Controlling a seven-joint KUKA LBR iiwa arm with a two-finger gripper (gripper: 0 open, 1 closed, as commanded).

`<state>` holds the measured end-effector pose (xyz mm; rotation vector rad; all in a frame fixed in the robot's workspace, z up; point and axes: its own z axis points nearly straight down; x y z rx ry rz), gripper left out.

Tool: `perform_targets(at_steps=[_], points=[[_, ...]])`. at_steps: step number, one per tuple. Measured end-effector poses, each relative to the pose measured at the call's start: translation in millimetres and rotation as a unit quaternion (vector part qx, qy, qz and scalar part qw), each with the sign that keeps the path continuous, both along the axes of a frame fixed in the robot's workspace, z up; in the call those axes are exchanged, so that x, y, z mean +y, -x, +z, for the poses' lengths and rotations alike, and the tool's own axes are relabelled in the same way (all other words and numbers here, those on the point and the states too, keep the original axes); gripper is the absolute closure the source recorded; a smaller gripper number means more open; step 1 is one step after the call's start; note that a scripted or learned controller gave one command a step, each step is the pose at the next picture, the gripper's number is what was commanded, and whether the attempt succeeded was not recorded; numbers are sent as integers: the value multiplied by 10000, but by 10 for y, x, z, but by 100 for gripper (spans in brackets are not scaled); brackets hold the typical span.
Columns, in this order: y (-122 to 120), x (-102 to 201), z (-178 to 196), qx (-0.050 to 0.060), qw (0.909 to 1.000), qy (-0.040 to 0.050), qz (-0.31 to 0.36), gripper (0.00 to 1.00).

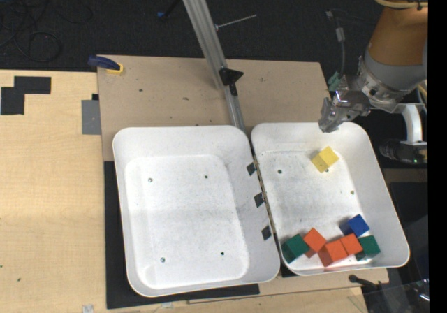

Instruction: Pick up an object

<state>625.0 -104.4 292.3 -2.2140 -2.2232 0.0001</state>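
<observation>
We find the task at the approach step: nothing is lifted, and the grey arm with the orange band (394,32) reaches in from the upper right of the frame, its wrist bent down toward the upper edge of the right-hand shallow white plastic bin (380,186). The left-hand shallow white plastic bin (140,158), filling the lower centre-left of the frame, holds no blocks that we can see. The two-finger gripper (330,121) hangs at the upper rim of the right-hand bin, tips pointing down and slightly to the left; we cannot tell whether its jaws stand wide or narrow, as the tips merge into one dark shape, and we see nothing between them. The nearest candidate is the small yellow cube (325,159), lying alone on the bin floor just below the gripper and apart from it. Further candidates sit crowded in the bin's lower right corner: two orange blocks (334,249), two green blocks (296,246) and one blue block (357,224), touching or nearly so. In our judgement the next move calls for a short shift toward the lower part of the frame to centre over the yellow cube, then a straight descent with the jaws set astride it; the isolated cube offers a cleaner grasp than the crowded cluster.
</observation>
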Motion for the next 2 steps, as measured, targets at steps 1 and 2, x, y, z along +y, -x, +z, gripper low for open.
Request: perform_targets(at_steps=[1,2], points=[[164,517,-186,15,10000,2,-2,100],[219,1110,-371,13,10000,2,1,100]])
